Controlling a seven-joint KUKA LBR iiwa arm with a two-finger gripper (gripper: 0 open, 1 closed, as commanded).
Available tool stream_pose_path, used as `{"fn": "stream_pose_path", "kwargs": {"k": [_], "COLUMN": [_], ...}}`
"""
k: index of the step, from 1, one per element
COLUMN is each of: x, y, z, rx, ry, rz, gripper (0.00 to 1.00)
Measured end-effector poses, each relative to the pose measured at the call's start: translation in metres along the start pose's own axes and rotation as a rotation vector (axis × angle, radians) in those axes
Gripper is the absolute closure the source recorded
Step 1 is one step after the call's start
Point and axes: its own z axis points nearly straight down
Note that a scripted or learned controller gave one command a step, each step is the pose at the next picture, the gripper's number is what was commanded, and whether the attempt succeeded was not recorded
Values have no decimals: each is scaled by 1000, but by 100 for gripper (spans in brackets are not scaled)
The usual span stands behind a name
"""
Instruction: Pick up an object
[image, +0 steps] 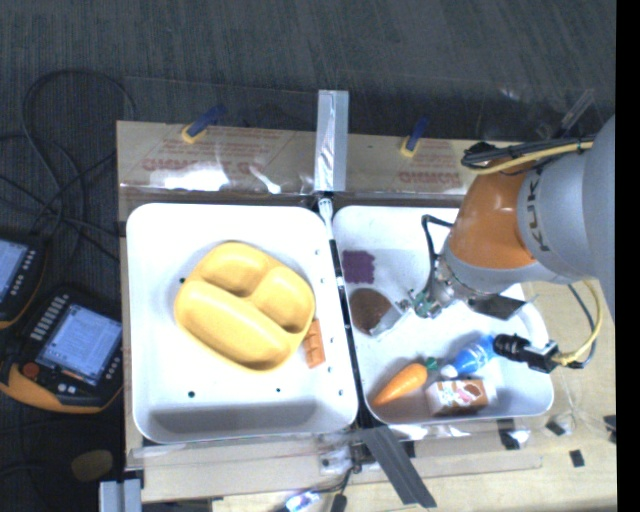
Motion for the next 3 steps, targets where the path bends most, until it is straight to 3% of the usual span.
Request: {"fn": "stream_pose_path", "kwargs": {"k": [1, 2, 3], "x": [-43, -44, -8], "y": [80, 80, 125], "z": [11, 0, -84], "rx": [-11, -12, -1], "ry": [-9, -14, -3], "rz": [42, 42, 224], "gripper": [0, 100, 100]}}
